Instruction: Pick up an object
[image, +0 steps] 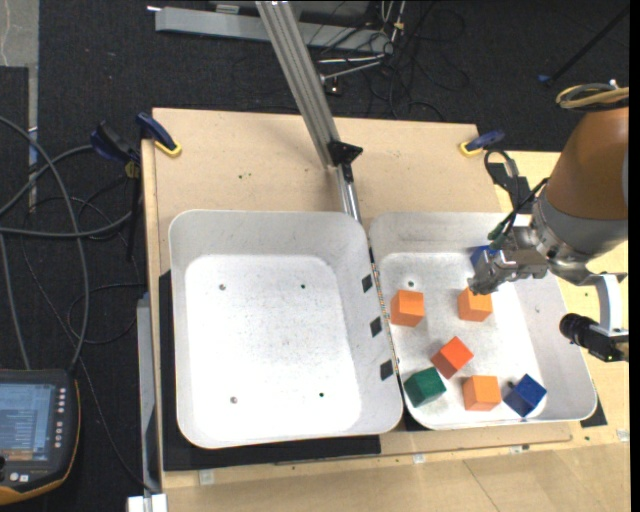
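Note:
The right bin (560, 345) holds several small blocks. An orange cube (475, 305) lies near its upper middle, directly under my gripper (487, 276), which hovers at or just above the cube's top edge. Another orange cube (407, 307) sits to the left of it. Lower down are a tilted orange block (453, 355), a green block (425, 386), an orange block (481, 392) and a blue block (524, 394). Nothing shows between the fingers; the wrist hides them.
The left bin (190, 300) lies beside the right one, their rims meeting at the centre (372, 300). A slanted metal pole (305, 85) runs from the top down to the bins' junction. Clamps (160, 135) sit at the board's far corners.

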